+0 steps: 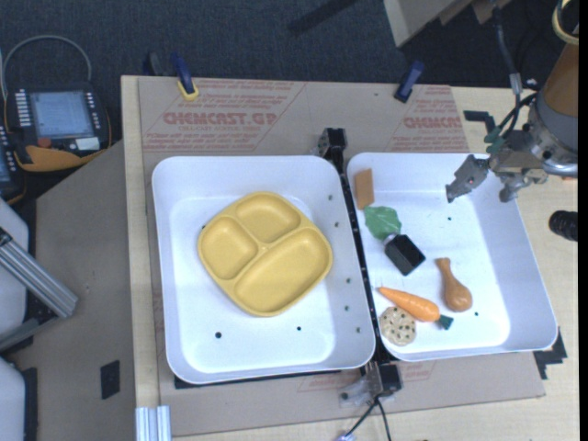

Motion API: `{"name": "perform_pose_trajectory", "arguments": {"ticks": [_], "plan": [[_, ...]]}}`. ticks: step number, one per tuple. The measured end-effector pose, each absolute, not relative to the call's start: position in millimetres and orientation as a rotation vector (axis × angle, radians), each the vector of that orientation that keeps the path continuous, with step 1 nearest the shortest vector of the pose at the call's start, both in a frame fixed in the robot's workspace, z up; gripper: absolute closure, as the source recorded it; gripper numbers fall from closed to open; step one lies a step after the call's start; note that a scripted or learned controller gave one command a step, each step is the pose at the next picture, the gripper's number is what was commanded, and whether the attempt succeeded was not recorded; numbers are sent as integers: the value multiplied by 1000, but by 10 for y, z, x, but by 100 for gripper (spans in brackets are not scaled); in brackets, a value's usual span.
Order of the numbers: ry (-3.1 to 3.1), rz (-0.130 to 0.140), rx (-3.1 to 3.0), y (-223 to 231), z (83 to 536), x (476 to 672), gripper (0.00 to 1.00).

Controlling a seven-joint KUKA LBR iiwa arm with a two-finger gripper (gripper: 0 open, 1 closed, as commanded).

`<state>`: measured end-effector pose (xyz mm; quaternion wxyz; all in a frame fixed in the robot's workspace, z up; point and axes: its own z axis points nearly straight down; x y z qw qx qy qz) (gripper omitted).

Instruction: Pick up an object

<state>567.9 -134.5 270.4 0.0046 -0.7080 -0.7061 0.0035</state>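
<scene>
I see my gripper point(485, 180) open and empty over the right bin's point(514, 274) far side. The black block point(403, 254) lies mid-bin beside a green leaf point(382, 220). It looks stiff, light, maybe foam; I would pinch its flat sides. The carrot point(411, 304) seems slippery plastic.

Two bins, seven things.
One yellow plate point(265, 251); one carrot point(410, 303), drumstick point(453, 286), cookie point(398, 324), black block point(403, 253), green leaf point(383, 220), orange block point(365, 188).
</scene>
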Motion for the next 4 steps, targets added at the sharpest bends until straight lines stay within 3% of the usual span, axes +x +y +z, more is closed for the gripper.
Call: {"name": "perform_pose_trajectory", "arguments": {"ticks": [1,4], "plan": [[-2222,0,-2222,-1342,2768,5699,0],[-2219,-4,-2223,-1192,1108,5605,0]]}}
